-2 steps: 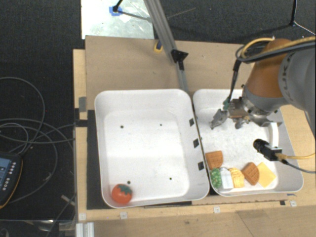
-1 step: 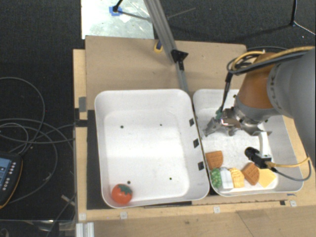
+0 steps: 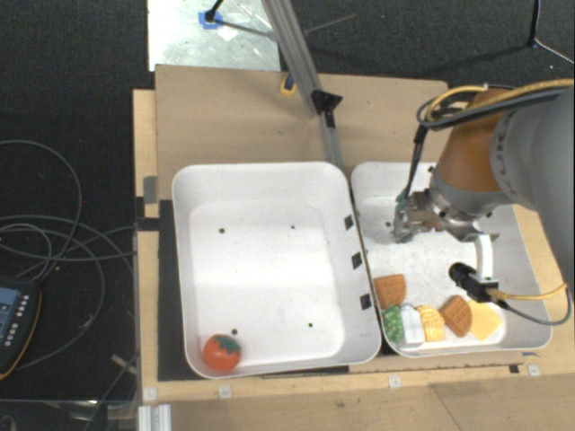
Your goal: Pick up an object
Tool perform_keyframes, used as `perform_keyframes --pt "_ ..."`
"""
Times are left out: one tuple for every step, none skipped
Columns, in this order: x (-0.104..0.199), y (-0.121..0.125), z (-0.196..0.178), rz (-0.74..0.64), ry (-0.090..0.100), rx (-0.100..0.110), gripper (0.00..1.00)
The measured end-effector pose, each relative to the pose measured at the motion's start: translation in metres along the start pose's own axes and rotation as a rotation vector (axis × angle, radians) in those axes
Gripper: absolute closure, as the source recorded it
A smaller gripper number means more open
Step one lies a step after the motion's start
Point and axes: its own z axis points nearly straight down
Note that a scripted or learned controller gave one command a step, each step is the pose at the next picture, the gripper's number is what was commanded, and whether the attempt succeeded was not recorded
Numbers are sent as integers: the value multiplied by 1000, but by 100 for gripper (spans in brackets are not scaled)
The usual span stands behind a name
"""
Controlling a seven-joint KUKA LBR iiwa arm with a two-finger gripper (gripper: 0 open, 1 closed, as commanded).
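A red tomato (image 3: 221,352) lies in the front left corner of the left bin (image 3: 260,182). Several small food toys crowd the front of the right bin (image 3: 373,182): a brown bread piece (image 3: 390,289), a green and white item (image 3: 402,323), a yellow corn piece (image 3: 430,322), a brown waffle-like piece (image 3: 456,314) and a yellow cheese wedge (image 3: 486,321). My gripper (image 3: 403,225) hangs over the middle of the right bin, behind the toys and apart from them. The wrist hides its tips.
A grey camera pole (image 3: 301,57) slants across the bench behind the bins. Black clips (image 3: 356,259) mark the divide between the two bins. Cables and a pendant (image 3: 13,317) lie on the floor at the left.
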Motion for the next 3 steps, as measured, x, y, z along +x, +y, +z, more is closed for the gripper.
perform_keyframes --pt "-4 -2 -45 0 -1 -4 100" --pt "-4 -4 -109 -5 -2 -6 100" --pt "-4 -3 -92 -4 -1 1 100"
